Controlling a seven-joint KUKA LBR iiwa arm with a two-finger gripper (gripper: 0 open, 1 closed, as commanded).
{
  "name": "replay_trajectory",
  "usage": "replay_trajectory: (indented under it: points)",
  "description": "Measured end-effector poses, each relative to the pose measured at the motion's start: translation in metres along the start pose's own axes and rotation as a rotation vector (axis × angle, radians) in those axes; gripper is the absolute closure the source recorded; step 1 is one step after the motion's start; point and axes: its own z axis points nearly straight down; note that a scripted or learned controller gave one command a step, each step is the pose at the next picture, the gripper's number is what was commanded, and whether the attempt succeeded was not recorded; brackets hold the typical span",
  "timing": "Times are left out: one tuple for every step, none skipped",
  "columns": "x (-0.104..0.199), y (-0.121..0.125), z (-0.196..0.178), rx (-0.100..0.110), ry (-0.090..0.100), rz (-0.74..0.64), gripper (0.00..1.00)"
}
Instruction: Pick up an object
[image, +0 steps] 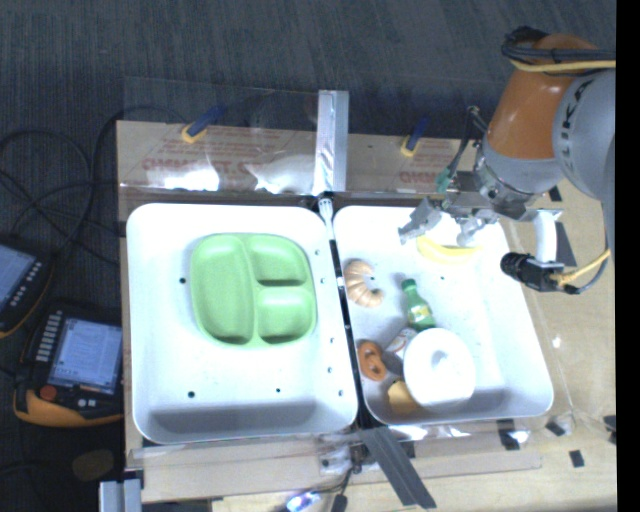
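Two shallow white bins sit side by side on a brown surface (560, 340), with dark carpet (200, 50) stretching behind it and off to the left. The left bin (160, 330) holds a green divided tray (252, 286) lying flat near its middle. The right bin (520, 330) carries a cluster of small things: a yellow banana (447, 249) at the far side, a pale curled shrimp toy (362, 282) near the divider, a green bottle (415, 305) tipped on its side near the centre, a white roll of tape (439, 366) toward the near edge, a brown doughnut (371, 361) just left of the roll, and a tan lump (399, 396) tucked under the roll's near side. The arm (545, 110) comes in from the right, and its end effector (447, 226) hangs over the far part of the right bin, directly above the banana, fingers spread apart and grasping nothing. A clear plastic sheet (250, 165) and an upright metal post (330, 140) stand along the far edge of the surface, with blue-and-yellow clamps (203, 123) fixed there. On the floor at left lie black cables (50, 200) and a handheld control pad (75, 355) with a lit screen.
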Motion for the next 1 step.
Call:
replay_trajectory:
  points:
    - [0.0173, 0.0384, 0.0414, 0.001, -0.003, -0.061, 0.00]
